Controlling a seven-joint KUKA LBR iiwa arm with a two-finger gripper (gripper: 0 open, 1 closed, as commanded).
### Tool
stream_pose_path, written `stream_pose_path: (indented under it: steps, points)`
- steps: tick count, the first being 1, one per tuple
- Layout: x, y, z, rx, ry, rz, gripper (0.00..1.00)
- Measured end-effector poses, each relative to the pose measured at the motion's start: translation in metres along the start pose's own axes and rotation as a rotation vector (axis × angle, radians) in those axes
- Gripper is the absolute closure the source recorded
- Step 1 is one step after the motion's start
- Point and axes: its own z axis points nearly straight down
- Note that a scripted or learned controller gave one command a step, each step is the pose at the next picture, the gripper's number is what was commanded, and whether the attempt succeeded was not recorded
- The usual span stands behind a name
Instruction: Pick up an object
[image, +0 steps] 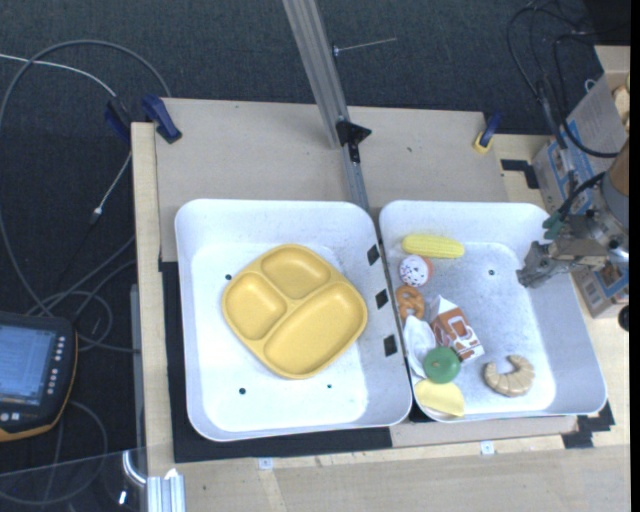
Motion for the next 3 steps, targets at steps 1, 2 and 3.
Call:
stream_pose_path:
  steps: [1, 2, 3]
  points:
    - [0.046, 0.02, -0.001, 0.004, 0.003, -0.006, 1.0]
    - [0.087, 0.034, 0.006, 0.005, 0.003, -0.004, 1.0]
    - [0.133, 0.045, 0.025, 0.011, 0.005, -0.004, 1.0]
